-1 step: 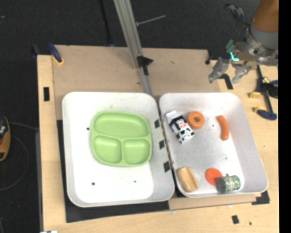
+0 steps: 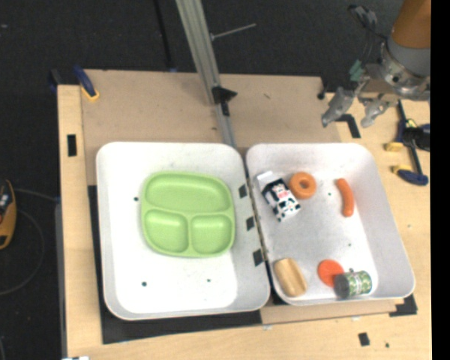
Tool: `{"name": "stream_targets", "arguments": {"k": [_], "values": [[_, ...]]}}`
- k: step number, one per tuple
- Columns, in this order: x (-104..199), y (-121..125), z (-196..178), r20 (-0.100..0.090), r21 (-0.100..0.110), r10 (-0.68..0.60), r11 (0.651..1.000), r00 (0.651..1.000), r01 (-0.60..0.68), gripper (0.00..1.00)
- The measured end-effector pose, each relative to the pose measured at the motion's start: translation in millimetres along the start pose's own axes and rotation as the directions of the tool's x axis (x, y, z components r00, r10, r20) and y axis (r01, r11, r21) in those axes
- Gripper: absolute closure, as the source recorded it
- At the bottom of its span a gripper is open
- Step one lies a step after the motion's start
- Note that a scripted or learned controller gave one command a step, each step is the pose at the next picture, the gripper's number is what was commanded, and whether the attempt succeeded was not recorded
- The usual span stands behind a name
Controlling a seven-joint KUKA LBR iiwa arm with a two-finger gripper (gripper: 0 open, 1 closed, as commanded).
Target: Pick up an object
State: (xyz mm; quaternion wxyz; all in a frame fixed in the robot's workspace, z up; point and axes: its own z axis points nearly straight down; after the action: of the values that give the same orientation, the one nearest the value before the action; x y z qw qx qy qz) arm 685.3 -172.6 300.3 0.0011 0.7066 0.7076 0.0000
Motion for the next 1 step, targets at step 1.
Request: {"name": "stream_targets", "arguments": {"k": [1], "values": [[-0.3, -7.0, 44.0, 0.000, 0.003, 0.002, 1.000, 1.000, -0.002, 0.00]]}}
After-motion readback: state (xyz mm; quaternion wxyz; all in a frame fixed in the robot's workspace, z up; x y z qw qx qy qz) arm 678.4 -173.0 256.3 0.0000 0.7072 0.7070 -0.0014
